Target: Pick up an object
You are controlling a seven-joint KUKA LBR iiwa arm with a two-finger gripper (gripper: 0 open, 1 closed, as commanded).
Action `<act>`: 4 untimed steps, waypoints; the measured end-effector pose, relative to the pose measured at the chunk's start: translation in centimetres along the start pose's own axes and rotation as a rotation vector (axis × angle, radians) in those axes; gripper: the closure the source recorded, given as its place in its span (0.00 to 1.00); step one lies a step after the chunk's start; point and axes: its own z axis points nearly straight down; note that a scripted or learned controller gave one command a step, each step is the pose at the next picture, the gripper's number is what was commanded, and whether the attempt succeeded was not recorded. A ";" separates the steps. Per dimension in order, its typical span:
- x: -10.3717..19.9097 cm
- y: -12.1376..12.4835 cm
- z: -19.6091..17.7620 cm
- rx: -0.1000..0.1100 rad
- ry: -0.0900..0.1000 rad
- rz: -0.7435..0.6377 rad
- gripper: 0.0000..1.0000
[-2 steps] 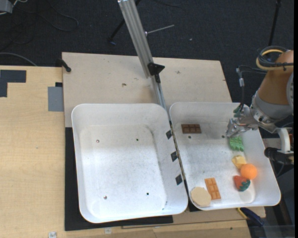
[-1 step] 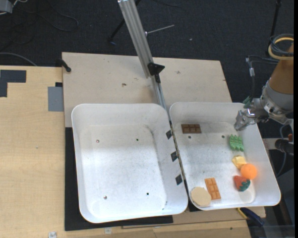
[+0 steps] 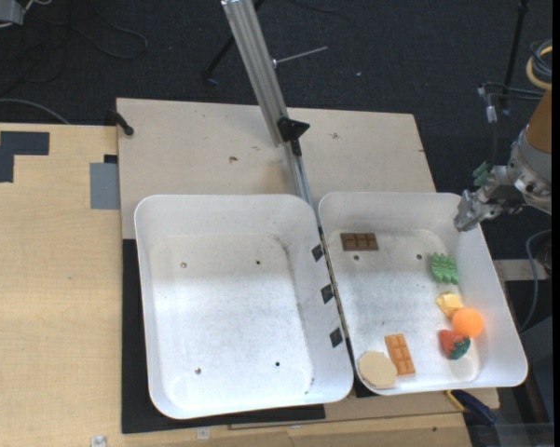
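1. Two shallow white bins sit side by side on the table (image 3: 214,138). The left bin (image 3: 225,305) shows only its speckled floor with a few small dark dots.
2. The right bin (image 3: 419,291) carries all the small things, most of them toward its right and near sides.
3. A brown chocolate-bar piece (image 3: 360,242) lies flat near the far side of the right bin, well apart from the rest.
4. A green ridged piece (image 3: 443,268) lies by the right wall; just below it sits a small yellow piece (image 3: 449,301), and touching that an orange ball (image 3: 467,322).
5. A red piece with a green tip (image 3: 455,345) lies just beside the ball, nearer the front corner.
6. At the front of the bin an orange waffle-like bar (image 3: 400,354) lies against a pale round disc (image 3: 377,370).
7. The gripper (image 3: 468,210) is above the far right corner of the right bin, at its rim, well apart from every object. Nothing shows between the jaws; how wide they stand cannot be told from this view.
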 end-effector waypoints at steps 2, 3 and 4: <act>9.2 -3.8 0.4 0.009 0.005 -0.003 1.00; 14.3 -5.5 -0.8 0.008 0.004 -0.002 1.00; 19.2 -7.1 -1.7 0.009 0.004 -0.003 1.00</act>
